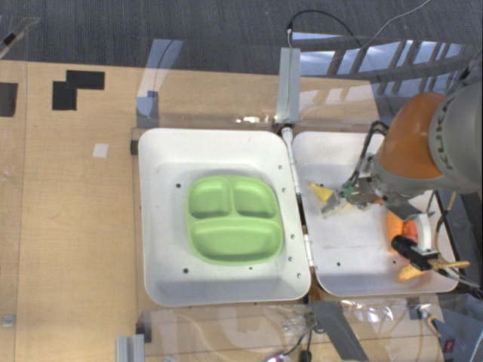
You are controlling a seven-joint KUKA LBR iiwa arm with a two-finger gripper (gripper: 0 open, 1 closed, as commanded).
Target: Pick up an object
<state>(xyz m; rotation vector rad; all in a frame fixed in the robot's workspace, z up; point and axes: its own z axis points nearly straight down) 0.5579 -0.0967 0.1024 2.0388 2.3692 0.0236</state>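
2 shallow white bins sit side by side on the wooden bench. The left bin carries 1 green plate at its centre. The plate has 3 compartments: 2 small ones on its 12 o'clock side and 1 long one on its 6 o'clock side.

The grey arm, with its orange band, reaches into the right bin from 3 o'clock. The hand is low over the white floor, on the 9 o'clock side of that bin, close to the wall shared with the left bin. Whether the hand is released or clenched cannot be told at this slant.

1 small yellow piece lies on the bin floor just beside the hand, at its 10 o'clock. It is very close to the hand's tip, though contact cannot be made out, and nothing shows it being grasped.

1 orange thing lies in the same bin toward 4 o'clock of the bin's centre, under the arm and partly hidden, so its shape is unclear.

1 grey post stands at 12 o'clock where the bins meet. 2 black patches mark the bench at 10 o'clock of the left bin.
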